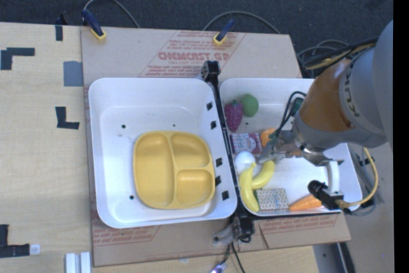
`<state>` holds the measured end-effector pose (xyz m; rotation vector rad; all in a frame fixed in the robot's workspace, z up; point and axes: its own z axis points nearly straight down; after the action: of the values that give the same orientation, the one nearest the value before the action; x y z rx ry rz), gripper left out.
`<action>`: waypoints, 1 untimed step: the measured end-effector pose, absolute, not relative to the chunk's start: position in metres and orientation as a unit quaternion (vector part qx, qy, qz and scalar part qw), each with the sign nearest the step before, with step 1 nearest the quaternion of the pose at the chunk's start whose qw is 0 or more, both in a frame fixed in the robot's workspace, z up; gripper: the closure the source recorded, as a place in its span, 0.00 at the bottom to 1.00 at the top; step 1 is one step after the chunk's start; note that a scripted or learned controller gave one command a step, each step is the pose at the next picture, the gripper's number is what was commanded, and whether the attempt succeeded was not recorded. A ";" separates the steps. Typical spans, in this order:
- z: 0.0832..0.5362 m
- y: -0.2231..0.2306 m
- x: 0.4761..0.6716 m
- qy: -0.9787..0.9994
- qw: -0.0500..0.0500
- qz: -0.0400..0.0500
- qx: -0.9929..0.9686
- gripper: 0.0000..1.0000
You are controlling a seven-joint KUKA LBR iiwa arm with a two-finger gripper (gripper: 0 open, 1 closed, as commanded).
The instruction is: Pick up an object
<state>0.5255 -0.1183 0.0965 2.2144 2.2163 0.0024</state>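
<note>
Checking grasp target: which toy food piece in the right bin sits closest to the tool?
The yellow banana. Its upper end lies right beside the tool, while the green ball, purple grapes and orange carrot sit farther off.

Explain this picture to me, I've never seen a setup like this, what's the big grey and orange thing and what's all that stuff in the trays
The grey and orange thing is a robot arm, reaching in from the right. One camera fixed above the bench looks down at a slant. Two shallow white bins sit side by side. The left bin holds a yellow divided plate. The right bin holds toy food: a banana, a green ball-like fruit, a purple fruit, a carrot and a speckled block. The arm's tool is low among these, near the banana. Whether it holds anything is unclear.
</note>
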 end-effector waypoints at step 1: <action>0.184 -0.048 0.558 0.708 0.000 0.000 0.706 1.00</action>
<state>0.5584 -0.0478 0.1843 2.2193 2.2238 0.0003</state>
